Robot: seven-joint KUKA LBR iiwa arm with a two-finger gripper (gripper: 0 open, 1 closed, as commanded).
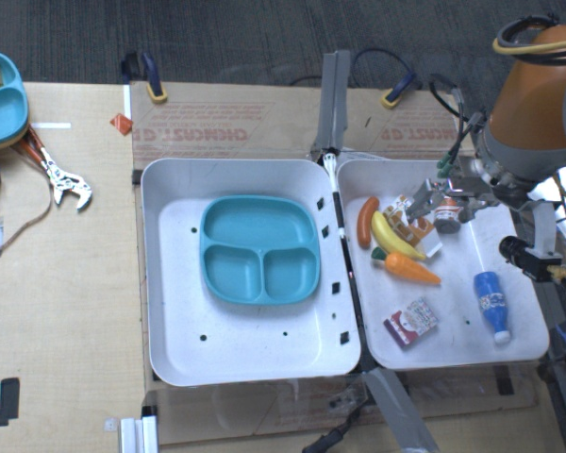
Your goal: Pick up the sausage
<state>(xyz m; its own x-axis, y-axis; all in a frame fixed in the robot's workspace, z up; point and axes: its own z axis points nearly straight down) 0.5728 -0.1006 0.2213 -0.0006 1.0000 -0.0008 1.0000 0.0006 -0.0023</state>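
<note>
The arm point(533, 92) reaches in, pincer point(424, 206) seemingly above the banana point(394, 238).

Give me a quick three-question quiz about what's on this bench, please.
1. True or false: the sausage lies in the same bin as the teal plate.
2. Which item lies right beside the sausage: A) blue bottle B) banana C) wrench?
3. Fill in: the end effector hovers over the ___ bin.

Key: 1 false; 2 B; 3 right.
</note>
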